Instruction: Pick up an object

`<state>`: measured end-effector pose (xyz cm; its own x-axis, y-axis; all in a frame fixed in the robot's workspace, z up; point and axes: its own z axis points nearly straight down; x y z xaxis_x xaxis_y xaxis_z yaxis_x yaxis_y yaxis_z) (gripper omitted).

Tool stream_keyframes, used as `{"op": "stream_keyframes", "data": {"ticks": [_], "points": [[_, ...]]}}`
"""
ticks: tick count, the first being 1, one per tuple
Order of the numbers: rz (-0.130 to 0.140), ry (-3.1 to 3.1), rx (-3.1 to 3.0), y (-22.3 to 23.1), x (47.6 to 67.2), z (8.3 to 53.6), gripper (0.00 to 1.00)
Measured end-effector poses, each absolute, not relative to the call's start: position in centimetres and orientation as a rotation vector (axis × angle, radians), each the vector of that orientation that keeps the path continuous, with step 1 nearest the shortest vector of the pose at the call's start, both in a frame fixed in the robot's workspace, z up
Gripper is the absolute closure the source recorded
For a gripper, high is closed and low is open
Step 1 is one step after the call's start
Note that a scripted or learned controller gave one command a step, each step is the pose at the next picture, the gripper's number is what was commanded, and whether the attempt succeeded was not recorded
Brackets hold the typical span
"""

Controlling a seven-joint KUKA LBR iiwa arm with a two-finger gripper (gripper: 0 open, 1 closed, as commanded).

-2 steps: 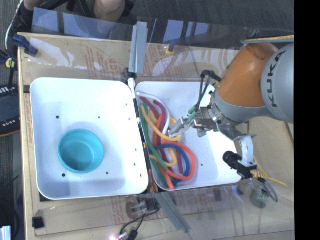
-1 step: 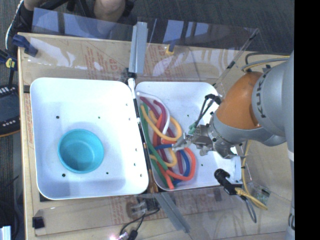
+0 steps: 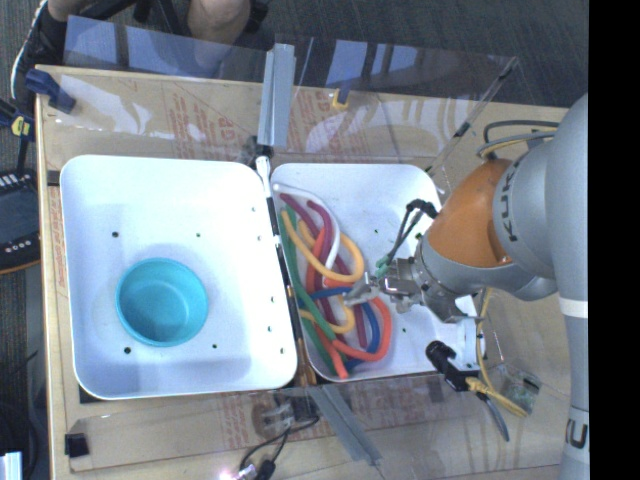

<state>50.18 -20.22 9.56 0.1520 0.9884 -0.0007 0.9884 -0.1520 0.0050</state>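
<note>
Gripper point(image 3: 372, 286) down over the tangle of coloured rubbery tubes point(image 3: 325, 278) in the right-hand shallow white bin point(image 3: 400, 183).

Whether its fingers are spread or closed on a tube I cannot tell. The red, yellow, green and blue tubes lie looped over one another, so a good grasp would take one loop on top and lift slowly. Beside that bin, the left white bin point(image 3: 150, 198) holds a round turquoise bowl point(image 3: 162, 301); both sit on a pale wooden bench point(image 3: 150, 108), clear screen behind.

One fixed overhead camera
It looks down at a slant on the surface point(image 3: 150, 118) and both bins point(image 3: 90, 198), from moderate height.
</note>
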Motion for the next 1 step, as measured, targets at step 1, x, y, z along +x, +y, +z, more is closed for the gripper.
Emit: {"op": "stream_keyframes", "data": {"ticks": [1], "points": [[0.0,2.053,2.376,-20.16,50.15,10.48,1.0]]}}
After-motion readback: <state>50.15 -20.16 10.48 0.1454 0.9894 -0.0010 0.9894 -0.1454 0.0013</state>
